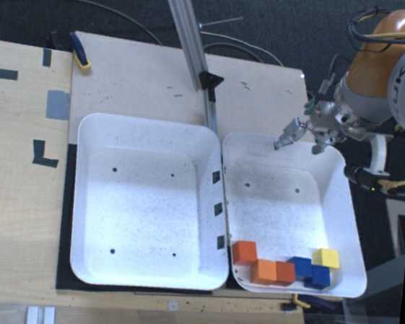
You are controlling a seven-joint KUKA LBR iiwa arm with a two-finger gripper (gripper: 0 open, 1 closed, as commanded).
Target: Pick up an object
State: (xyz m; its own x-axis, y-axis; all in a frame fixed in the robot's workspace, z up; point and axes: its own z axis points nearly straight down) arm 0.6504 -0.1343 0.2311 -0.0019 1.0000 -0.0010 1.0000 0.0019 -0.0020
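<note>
Arm: cut off at right edge.
Claw (301, 140): fingers apart, holding nothing.
Blocks (285, 267): square-edged, huddled in right bin (342, 210).

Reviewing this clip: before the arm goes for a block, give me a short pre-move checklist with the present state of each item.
1. Blocks present in the right bin: ok; orange blocks, blue blocks and a yellow block sit at its near edge.
2. Gripper free of any load: ok; nothing between its fingers.
3. Gripper above a target: not ok; it hangs over the bin's far rim, away from the blocks.
4. Blocks separated enough for a clean grasp: not ok; they are clustered, touching.
5. Finger opening wide enough: cannot tell.
</note>
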